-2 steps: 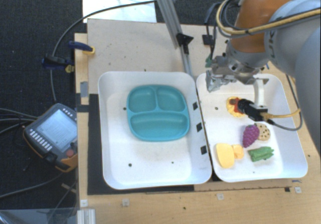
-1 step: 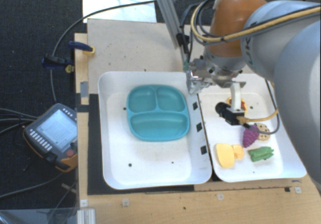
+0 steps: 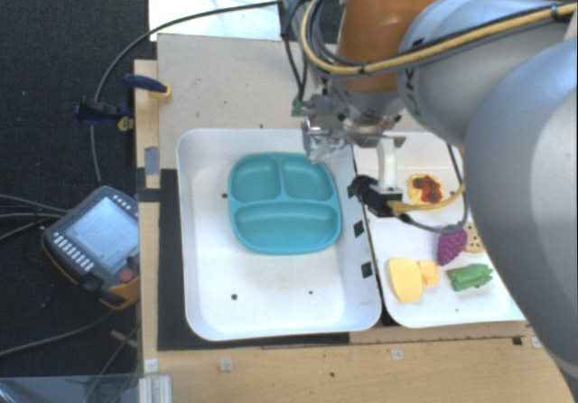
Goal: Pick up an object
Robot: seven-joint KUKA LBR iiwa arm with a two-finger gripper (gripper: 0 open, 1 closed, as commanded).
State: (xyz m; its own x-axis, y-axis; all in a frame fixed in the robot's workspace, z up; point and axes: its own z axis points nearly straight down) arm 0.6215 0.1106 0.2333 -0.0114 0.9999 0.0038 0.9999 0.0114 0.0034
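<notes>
Pick not yet done: nothing is being carried clear of either bin. The pincer (image 3: 321, 146) is being held low over the far right rim of the plate (image 3: 284, 207), at or just above it. Contact cannot be judged, and whether the pincer is released or clenched cannot be told. The plate, teal and three-part, is lying flat in the middle of the left bin (image 3: 271, 297) and is judged to be the target. Left to do: closing on the rim, then lifting. Only a thin rim is being offered, so a slip is being risked. Toy food is lying untouched in the right bin (image 3: 452, 309): pizza (image 3: 426, 189), grapes (image 3: 452, 245), a yellow piece (image 3: 406, 279), a green piece (image 3: 470, 276), all near one another. Both bins are being borne by a pale board counter (image 3: 226, 85), with a clamp (image 3: 144, 85) gripping its far left edge. A pendant (image 3: 95, 243) is lying on dark carpet (image 3: 63, 31) beside the counter, cables trailing.
</notes>
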